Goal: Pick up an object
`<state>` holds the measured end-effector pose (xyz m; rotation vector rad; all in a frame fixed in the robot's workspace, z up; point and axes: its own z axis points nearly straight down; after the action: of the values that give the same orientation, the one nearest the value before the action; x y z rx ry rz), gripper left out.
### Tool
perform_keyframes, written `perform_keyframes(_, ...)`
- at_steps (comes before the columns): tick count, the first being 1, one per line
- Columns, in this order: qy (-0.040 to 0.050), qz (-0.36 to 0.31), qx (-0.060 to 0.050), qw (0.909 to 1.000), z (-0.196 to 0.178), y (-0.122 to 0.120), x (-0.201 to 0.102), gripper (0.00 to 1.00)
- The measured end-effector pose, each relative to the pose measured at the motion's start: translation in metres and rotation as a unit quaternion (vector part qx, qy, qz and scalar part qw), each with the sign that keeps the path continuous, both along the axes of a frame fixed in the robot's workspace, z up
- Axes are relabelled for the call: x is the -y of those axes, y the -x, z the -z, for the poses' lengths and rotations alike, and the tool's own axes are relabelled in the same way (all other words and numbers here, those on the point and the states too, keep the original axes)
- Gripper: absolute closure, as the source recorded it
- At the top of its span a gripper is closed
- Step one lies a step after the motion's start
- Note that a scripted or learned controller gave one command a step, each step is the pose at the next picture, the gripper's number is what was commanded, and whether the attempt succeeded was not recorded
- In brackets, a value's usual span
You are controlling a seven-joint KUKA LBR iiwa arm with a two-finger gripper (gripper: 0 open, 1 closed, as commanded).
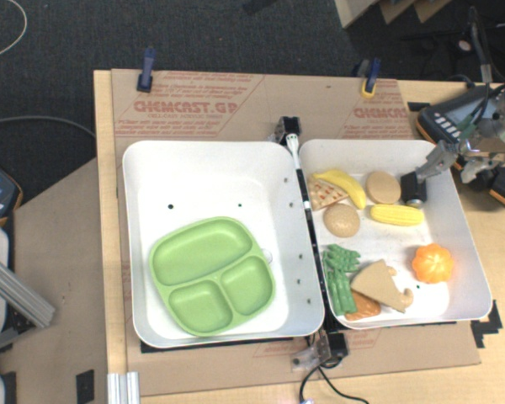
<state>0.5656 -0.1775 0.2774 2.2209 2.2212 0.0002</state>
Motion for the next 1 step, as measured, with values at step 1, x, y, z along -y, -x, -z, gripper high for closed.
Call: perform_keyframes(1, 0.0000, -0.001, 0.002, 1.0000, 0.1804, 0.0189, 0.0425, 0.00)
